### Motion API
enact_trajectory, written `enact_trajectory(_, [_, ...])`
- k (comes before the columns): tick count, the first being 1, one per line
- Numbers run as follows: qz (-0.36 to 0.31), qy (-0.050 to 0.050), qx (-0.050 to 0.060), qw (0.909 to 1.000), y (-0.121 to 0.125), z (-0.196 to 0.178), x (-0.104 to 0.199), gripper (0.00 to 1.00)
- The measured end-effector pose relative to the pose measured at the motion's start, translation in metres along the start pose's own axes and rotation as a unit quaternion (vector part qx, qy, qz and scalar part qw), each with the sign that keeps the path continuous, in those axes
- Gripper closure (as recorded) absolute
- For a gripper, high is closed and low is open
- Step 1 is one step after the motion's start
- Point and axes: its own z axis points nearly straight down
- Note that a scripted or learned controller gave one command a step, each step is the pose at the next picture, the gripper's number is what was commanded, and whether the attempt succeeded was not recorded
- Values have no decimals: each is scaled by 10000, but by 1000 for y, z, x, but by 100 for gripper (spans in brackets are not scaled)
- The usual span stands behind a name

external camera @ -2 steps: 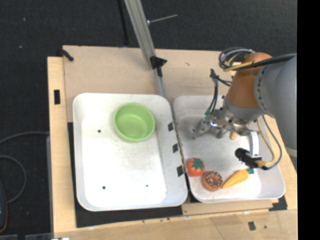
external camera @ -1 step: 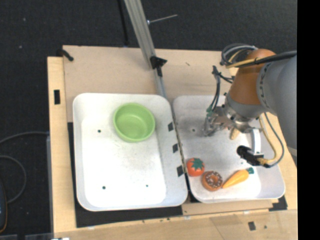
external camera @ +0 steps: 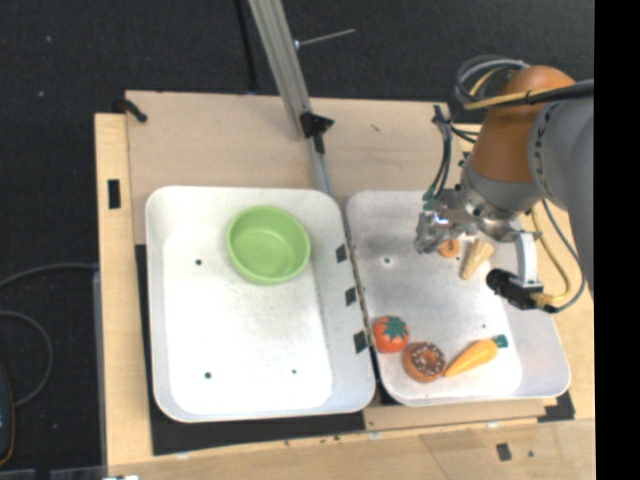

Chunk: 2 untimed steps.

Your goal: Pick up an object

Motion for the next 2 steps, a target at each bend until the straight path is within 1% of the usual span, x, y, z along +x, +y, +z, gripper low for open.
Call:
enact_trajectory(1, [1,-6,-9,10000,4,-64,-6,100])
enact_trajectory(2, [-5,-1,5,10000,5,-100,-8,100])
